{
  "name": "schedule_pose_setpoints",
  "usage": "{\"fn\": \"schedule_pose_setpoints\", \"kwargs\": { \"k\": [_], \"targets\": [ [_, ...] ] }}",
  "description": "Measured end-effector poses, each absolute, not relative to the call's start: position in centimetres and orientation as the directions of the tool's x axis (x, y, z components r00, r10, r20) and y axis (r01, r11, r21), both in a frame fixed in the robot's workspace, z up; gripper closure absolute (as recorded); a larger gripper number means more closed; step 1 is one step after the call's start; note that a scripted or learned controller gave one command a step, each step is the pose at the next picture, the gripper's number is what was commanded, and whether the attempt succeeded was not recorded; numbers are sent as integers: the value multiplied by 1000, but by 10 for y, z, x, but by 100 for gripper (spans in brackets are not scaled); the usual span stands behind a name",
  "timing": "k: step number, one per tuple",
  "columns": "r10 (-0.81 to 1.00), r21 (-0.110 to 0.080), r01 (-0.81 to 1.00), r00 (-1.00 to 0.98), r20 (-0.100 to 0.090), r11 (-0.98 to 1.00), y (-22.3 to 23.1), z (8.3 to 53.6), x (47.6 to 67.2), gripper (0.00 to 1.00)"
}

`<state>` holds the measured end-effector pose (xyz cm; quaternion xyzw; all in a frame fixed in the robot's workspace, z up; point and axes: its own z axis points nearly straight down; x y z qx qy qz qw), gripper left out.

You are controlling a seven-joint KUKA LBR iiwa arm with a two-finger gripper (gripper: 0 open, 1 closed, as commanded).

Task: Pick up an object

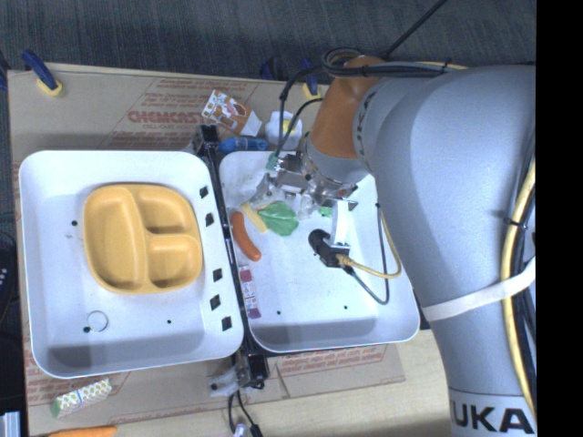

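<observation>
Overhead, the grey arm (455,180) reached in from the right, its orange band (335,116) bent down over the back of the right bin (364,321); the gripper (290,188) hung low there, just above a green object (278,218); whether the claw was open or closed could not be told; an orange sausage-shaped object (246,237) lay near the bin's left wall, just beside the green one; a yellow divided tray (143,237) sat in the left bin (50,335).
</observation>
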<state>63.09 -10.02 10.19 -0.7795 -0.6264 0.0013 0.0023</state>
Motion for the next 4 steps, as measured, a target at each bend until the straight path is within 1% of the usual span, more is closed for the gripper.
{"fn": "schedule_pose_setpoints", "kwargs": {
  "k": [1,2,3,4],
  "targets": [
    [910,-3,910,414,-1,-414,-92,92,656,0],
    [921,-5,921,391,-1,-391,-95,108,602,0],
    [969,-7,969,247,1,-247,-122,92,605,0],
    [970,-9,970,243,1,-243,-122,102,606,100]
  ]
}}
